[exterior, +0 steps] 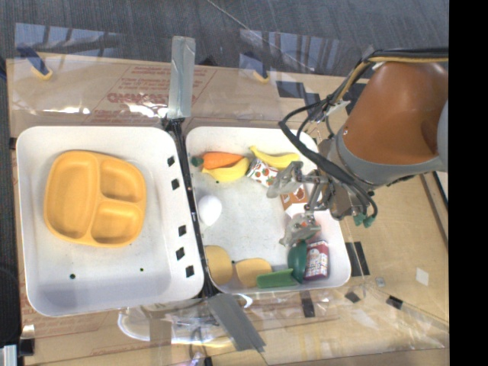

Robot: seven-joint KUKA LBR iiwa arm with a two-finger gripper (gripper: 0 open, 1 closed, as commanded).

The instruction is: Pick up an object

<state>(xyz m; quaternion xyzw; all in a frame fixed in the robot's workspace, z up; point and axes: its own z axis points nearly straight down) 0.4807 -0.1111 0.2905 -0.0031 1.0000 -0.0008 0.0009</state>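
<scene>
My arm (396, 117) is reaching over the right bin (229, 139), while the left bin (30, 204) is holding a yellow divided tray (94, 197). My gripper (299, 204) is hanging with its fingers apart and gripping nothing, just above a red can (318, 260) and green bottle (296, 259) in the near right corner.

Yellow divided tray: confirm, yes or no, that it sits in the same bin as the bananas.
No: the yellow divided tray lies in the left bin, while the bananas lie in the right bin.
</scene>
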